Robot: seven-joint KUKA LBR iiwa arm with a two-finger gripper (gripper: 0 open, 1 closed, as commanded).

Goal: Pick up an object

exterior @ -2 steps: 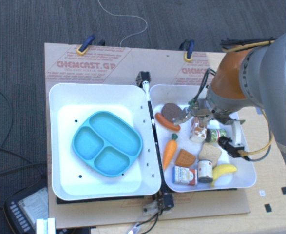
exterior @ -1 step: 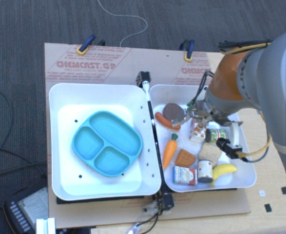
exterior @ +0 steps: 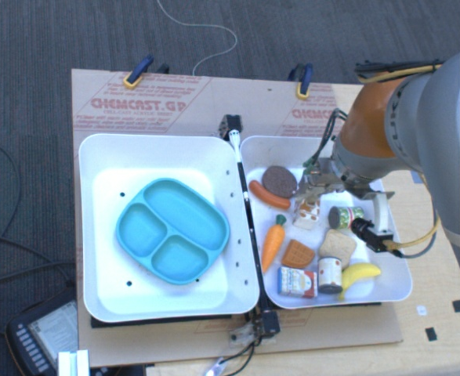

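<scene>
My gripper (exterior: 311,191) is low in the right bin (exterior: 394,288), just above a small white and brown object (exterior: 307,215) near the bin's middle. Left of it lie a brown round patty (exterior: 278,180) and an orange-red sausage (exterior: 269,196). A carrot (exterior: 272,244) lies by the bin's left wall. To the right of the gripper rests a green-labelled can (exterior: 346,216), partly behind the arm's hardware. Nearer the front are a bread slice (exterior: 337,245), an orange waffle (exterior: 298,254), a small carton (exterior: 295,281), a tin (exterior: 330,274) and a banana (exterior: 361,273).
The left bin (exterior: 96,210) holds a blue divided plate (exterior: 172,230). A black divider (exterior: 244,202) runs between the bins. The arm's grey and orange body (exterior: 394,124) covers the right bin's far right corner. Clamps (exterior: 303,81) hold the cardboard base at the back.
</scene>
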